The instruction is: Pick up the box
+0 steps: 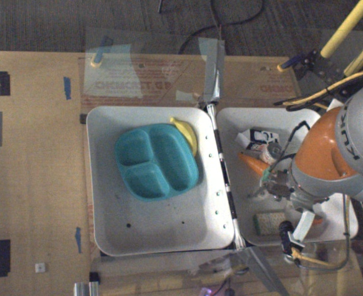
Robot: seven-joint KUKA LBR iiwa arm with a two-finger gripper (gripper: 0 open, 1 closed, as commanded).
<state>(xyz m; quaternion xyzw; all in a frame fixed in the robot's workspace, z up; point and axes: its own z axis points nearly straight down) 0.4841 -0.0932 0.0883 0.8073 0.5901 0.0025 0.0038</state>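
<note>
A small black, white and red box (pixel 262 140) lies near the far edge of the right bin (pixel 231 123). The arm (pixel 329 150), grey with an orange band, reaches over this bin from the right. Its gripper (pixel 275 185) hangs low over the bin's middle, nearer to me than the box and apart from it. An orange carrot-like piece (pixel 252 163) lies between the box and the gripper. The wrist hides much of the gripper.
A green speckled block (pixel 269 222) lies at the right bin's near edge, just under the wrist. The left bin (pixel 101 184) holds a teal divided plate (pixel 157 161) with a yellow banana (pixel 186 132) at its far corner. Cables trail around the arm.
</note>
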